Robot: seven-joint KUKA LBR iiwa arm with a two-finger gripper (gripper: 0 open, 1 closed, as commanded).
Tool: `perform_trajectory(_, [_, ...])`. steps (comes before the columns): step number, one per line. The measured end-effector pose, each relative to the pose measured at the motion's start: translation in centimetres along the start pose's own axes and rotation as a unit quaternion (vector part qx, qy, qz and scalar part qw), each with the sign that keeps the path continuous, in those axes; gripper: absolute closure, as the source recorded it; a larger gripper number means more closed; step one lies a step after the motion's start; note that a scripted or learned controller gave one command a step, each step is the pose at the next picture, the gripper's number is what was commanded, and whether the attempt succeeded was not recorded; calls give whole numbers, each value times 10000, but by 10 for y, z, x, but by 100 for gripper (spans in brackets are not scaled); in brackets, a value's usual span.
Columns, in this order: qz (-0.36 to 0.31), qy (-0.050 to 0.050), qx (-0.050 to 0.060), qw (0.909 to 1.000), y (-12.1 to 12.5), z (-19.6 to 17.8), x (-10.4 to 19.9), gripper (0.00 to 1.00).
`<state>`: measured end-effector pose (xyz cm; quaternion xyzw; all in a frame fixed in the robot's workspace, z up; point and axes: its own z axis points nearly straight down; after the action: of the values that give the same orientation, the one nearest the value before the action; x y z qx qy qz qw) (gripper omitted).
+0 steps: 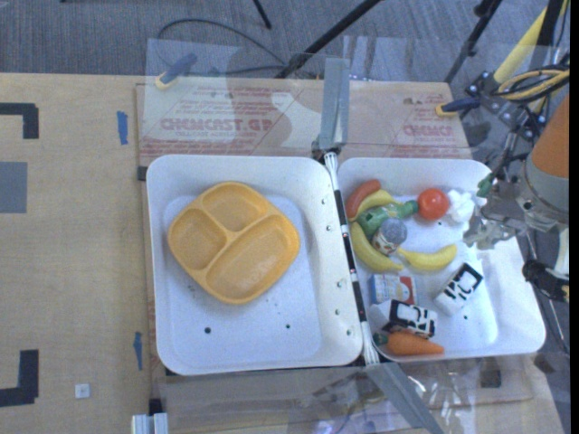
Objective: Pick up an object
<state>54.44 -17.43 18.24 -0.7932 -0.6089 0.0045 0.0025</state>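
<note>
The right bin (520, 328) holds several small items. There are two yellow bananas (375, 253), a red tomato (433, 203), a red pepper (362, 194), a green toy (391, 212) and a grey ball (392, 234). Nearer the front lie a white-and-black block (461, 285), a small carton (392, 287), a black-and-white toy (412, 317) and an orange carrot (413, 344). My gripper (479, 233) hangs over the bin's right side, just right of the tomato and above the white-and-black block. Nothing shows in its grasp.
The left bin (181, 333) bears a yellow divided plate (233, 240). A metal divider (335, 116) runs between the bins at the back. Cables and stand legs crowd the top right beside the arm (552, 152).
</note>
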Motion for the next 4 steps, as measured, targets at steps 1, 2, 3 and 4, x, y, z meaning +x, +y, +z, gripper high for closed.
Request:
perform_trajectory(1, [-1, 0, 3, 10000, 0, 0, 0, 0])
perform_trajectory(2, [-314, 16, -22, 9995, 3, 89, -5, 0])
perform_trajectory(3, [-732, 73, -75, 9973, -17, 95, -28, 0])
perform_trajectory(4, [-467, 22, -65, 9989, -58, 97, -16, 0])
